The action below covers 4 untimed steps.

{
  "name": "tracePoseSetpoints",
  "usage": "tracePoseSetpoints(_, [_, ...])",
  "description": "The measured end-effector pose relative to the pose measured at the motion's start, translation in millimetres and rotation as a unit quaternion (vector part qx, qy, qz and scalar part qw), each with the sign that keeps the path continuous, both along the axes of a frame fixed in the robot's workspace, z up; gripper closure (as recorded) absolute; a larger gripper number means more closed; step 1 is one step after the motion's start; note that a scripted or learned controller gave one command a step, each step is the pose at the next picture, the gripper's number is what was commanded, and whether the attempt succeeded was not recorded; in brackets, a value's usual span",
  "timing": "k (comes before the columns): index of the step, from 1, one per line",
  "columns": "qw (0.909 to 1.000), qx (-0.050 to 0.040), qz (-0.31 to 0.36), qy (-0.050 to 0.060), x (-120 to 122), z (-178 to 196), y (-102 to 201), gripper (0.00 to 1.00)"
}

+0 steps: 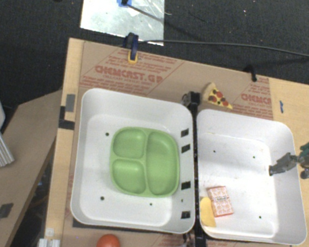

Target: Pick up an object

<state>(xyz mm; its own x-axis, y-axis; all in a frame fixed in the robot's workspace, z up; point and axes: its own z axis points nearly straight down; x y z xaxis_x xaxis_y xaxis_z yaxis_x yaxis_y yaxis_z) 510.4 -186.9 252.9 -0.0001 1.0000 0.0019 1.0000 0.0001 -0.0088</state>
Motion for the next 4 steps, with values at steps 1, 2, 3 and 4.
tracePoseSetpoints(1, [1.0000,-0.0012,0.002,-0.005,2.4,5.7,0.6,0.00])
tracePoseSetpoints(2, [1.0000,-0.0006,0.001,-0.004,-1.1,-45.8,10.3,0.00])
tracePoseSetpoints(3, [1.0000,-0.0003,0.001,-0.003,0.8,-107.3,15.8,0.00])
tracePoseSetpoints(4, [1.0000,-0.0005,0.001,-0.004,6.3,-150.5,17.3,0.00])
